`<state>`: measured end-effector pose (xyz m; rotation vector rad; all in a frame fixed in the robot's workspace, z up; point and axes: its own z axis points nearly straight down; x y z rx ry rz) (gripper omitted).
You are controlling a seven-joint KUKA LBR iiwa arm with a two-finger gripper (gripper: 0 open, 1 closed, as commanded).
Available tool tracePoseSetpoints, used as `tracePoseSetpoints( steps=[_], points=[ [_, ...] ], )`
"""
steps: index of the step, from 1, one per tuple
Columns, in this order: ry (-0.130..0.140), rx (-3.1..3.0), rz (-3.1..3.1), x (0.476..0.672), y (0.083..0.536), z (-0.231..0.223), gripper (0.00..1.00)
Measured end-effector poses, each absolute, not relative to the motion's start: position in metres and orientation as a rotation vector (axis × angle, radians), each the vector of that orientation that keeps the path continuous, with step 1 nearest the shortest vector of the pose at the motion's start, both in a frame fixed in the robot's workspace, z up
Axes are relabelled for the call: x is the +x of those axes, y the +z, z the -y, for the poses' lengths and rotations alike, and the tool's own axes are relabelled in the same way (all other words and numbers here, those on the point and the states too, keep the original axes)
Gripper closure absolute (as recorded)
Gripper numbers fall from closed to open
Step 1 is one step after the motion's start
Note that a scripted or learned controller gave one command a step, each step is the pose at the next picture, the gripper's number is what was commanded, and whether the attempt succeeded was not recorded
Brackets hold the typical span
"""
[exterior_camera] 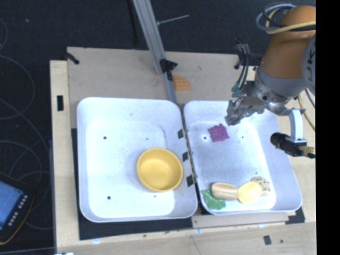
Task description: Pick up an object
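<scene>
Currently gripper (234,118) hangs over right bin (281,169), just beside purple scrap (218,133); finger state indiscernible. Yellow bowl (159,169) in left bin (95,142).

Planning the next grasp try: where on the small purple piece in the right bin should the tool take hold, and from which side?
Judging by its pose, come straight down from above. The purple piece lies flat and low on the right bin's floor, apart from the walls and other items, so its two opposite edges look like the best grip. The tool sits just to its upper right.

No text, label or number can be read anywhere.
</scene>
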<state>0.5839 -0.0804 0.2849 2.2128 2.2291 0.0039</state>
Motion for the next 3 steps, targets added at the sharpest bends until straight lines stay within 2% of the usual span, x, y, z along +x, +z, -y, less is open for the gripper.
tracePoseSetpoints(
  steps=[1,3],
  points=[
    [0.003,2.213,-2.23,0.572,0.289,0.029,1.0],
    [-0.001,2.214,-2.23,0.538,0.256,-0.08,1.0]
  ],
)
